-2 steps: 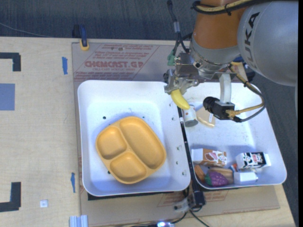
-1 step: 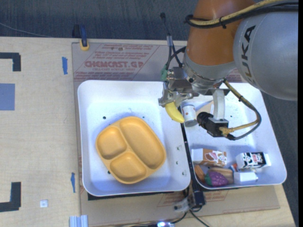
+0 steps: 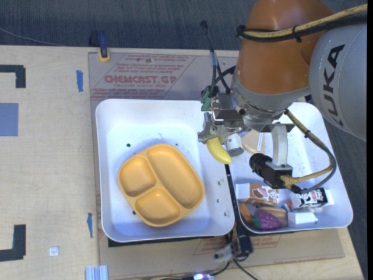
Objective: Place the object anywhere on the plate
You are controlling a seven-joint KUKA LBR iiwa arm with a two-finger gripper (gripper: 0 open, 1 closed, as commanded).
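Nearest the camera, the near rim of the left shallow white bin (image 3: 169, 236), and in it the yellow three-compartment plastic plate (image 3: 160, 184), sitting a bit left of bin centre, tilted on the diagonal. All three compartments bare, nothing on it yet. Left of the bins, plain tan bench board (image 3: 41, 156) with black corner marks and blue tape bits.

Moving right: small yellow toy banana (image 3: 220, 151) hangs at the divide between the two bins, just right of the plate's far-right edge and above the rim. Its top end sits tucked up under the two-finger gripper (image 3: 218, 134), apparently pinched there; fingers narrow, closed down on the banana as far as the slant view shows. Grey arm with big orange band (image 3: 274, 45) looms over it from the right.

Progress judgement: pick looks done, lift looks done, carry partway. Left: shift further left over the plate, lower, release. Any compartment counts.

Right white bin (image 3: 341, 209): clutter in the near corner, namely a purple grape bunch toy (image 3: 268, 219), a small printed carton (image 3: 265, 193), a black-and-white box (image 3: 312, 198), a white block (image 3: 301, 217). None of it on the path. Only obstacle is the shared bin wall below the banana; the grip is on one tip, so a swing or slip is possible.
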